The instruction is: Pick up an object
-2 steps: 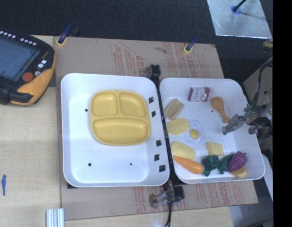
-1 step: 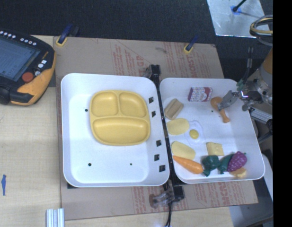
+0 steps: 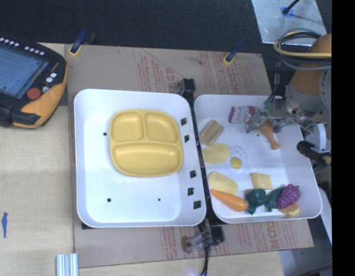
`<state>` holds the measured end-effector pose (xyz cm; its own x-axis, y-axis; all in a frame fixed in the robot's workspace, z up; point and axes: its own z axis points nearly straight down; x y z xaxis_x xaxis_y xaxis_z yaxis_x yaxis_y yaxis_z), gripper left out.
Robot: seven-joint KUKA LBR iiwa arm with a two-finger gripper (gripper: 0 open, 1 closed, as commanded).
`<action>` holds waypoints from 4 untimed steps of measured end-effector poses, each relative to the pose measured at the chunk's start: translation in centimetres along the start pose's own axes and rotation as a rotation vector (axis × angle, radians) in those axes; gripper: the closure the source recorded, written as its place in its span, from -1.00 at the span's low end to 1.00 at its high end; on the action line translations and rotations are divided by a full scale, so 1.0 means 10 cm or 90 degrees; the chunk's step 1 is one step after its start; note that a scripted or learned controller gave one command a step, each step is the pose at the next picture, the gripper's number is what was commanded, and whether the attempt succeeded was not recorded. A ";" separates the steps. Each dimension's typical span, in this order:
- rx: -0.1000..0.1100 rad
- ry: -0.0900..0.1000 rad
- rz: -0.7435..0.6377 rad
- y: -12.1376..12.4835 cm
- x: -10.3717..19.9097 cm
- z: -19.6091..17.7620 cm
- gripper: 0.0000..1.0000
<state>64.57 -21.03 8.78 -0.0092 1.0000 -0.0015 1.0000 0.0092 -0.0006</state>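
Where tool [image 3: 268, 121] meets drumstick [image 3: 270, 135] — grip unclear.

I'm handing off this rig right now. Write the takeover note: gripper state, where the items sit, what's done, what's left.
Gripper: low in the right bin, at its far end, over a brown drumstick-like toy and beside a small pink packet. Grip cannot be judged.
Rest of that bin: beige block, pale ovals, fried egg, carrot, cheese piece, green toy, grapes.
Left bin: yellow divided plate.
Done: no lift confirmed.
Left: secure and raise one item.
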 end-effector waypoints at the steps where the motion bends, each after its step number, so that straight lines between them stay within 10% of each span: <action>1: 0.001 -0.001 -0.002 -0.01 -0.02 -0.16 1.00; 2: -0.010 0.001 -0.002 0.03 0.87 -1.74 1.00; 4: 0.004 0.003 -0.003 -0.92 2.53 -1.38 1.00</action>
<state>55.15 4.20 22.52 -0.0146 0.9999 0.0027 0.9999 0.0146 -0.0072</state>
